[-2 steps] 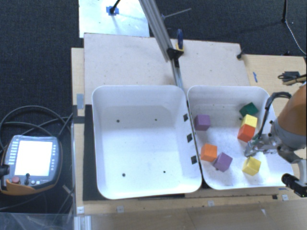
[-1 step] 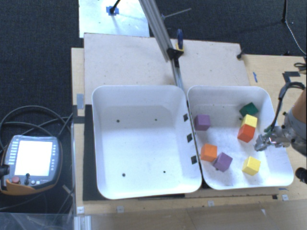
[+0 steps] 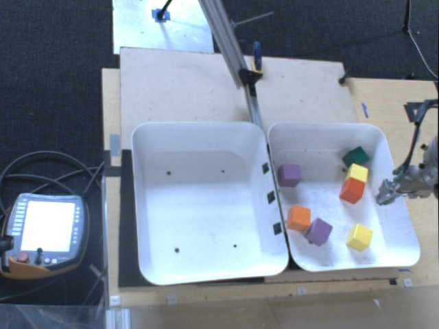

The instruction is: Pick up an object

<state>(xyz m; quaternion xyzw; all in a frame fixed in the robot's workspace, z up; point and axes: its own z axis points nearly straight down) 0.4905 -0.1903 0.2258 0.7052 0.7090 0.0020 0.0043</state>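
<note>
The right bin holds several small blocks. A purple cube lies near its left wall, with an orange cube and a second purple cube below it. A green block sits at the back. Just in front of it a yellow block rests against a red-orange block. Another yellow cube lies toward the front right. My gripper hangs at the bin's right rim, just right of the red-orange block, with nothing seen in it.
The left bin stands beside the right one, joined along a black-tabbed divider. A slanted metal pole crosses the back board. A teach pendant with cables lies on the floor at left.
</note>
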